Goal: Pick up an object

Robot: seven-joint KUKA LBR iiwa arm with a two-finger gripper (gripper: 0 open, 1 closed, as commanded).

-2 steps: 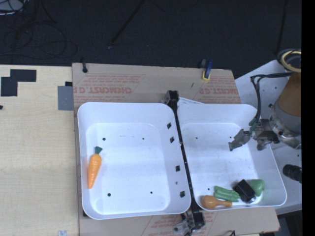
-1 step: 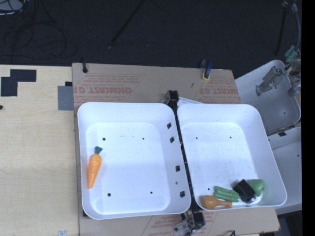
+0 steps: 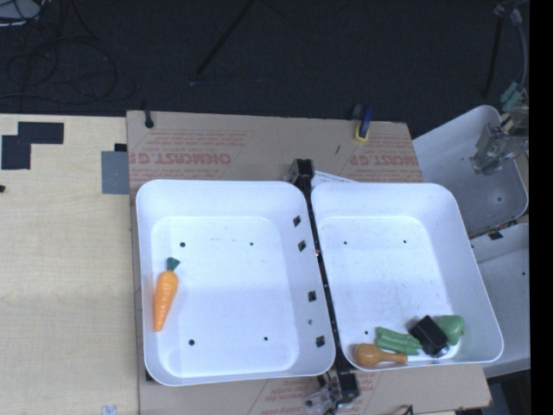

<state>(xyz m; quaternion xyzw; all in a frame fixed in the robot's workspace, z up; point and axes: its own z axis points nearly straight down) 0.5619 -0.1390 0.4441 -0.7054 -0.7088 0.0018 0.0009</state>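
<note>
An orange toy carrot [image 3: 164, 294] with a green top lies near the left wall of the left bin [image 3: 216, 199]. In the near right corner of the right bin [image 3: 389, 201] several small things are bunched together: a green pod-shaped toy [image 3: 397, 341], a black block [image 3: 429, 335], a rounded green piece [image 3: 451, 325] and an orange-yellow pear-shaped toy [image 3: 378, 355]. The black block rests against the green pieces. A grey part of the arm [image 3: 484, 171] stands beyond the right bin's far right corner, away from all of these things.
Both bins sit on a brown cardboard sheet [image 3: 259, 150] on a pale wooden bench [image 3: 60, 266]. A black divider with clips [image 3: 313, 266] runs between the bins. A blue and yellow clamp [image 3: 363, 121] holds the cardboard's far edge. Cables lie on the dark floor behind.
</note>
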